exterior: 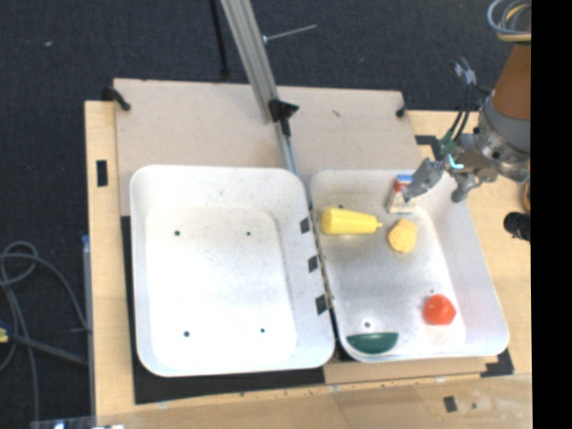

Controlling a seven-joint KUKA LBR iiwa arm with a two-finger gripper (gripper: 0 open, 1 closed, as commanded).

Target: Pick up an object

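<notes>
The wooden bench [103, 239] carries a pale board [197, 123] at its far side. Two shallow white bins lie on it side by side, the left bin [143, 266] and the right bin [474, 275], with their inner edges touching.

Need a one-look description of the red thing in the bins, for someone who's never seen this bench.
Start at the right-hand shallow white bin, the one nearest the arm. Go to its near right corner: the small round red-orange object sits there alone. Its neighbours are a dark green bowl-shaped piece at the front rim and two yellow items further back; it is the only red one.
</notes>
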